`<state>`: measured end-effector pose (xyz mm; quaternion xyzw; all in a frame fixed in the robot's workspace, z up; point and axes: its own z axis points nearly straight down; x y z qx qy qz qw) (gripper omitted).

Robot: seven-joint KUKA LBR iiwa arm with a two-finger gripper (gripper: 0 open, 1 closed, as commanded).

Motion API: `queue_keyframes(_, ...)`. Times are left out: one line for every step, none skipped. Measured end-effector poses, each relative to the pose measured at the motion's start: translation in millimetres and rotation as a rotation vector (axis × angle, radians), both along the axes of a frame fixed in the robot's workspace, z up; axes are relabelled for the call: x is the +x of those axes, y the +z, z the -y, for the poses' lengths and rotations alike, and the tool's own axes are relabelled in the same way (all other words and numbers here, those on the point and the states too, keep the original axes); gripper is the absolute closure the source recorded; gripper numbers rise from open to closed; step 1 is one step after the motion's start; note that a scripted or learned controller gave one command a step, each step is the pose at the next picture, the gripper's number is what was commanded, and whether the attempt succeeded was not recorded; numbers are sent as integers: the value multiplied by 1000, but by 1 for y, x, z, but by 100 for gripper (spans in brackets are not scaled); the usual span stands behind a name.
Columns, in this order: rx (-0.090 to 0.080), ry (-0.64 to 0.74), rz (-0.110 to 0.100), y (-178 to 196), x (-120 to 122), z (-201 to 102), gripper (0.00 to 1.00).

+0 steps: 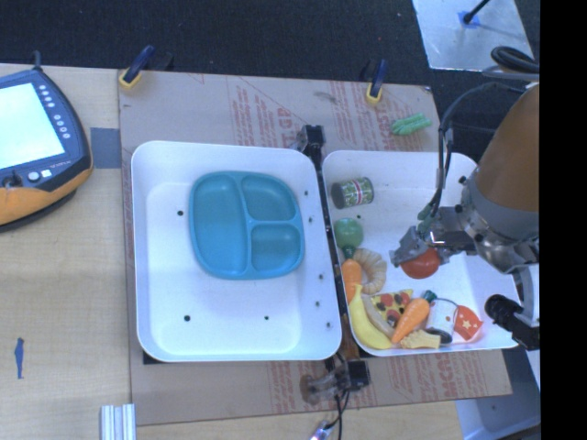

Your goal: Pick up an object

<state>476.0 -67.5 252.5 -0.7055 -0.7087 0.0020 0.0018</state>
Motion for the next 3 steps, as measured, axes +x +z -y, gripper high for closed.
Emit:
queue_keyframes(0,1,2,4,23,-38,100)
queue_keyframes(0,-1,5,33,1,-7,100)
queue_keyframes(0,1,2,22,1,-37,100)
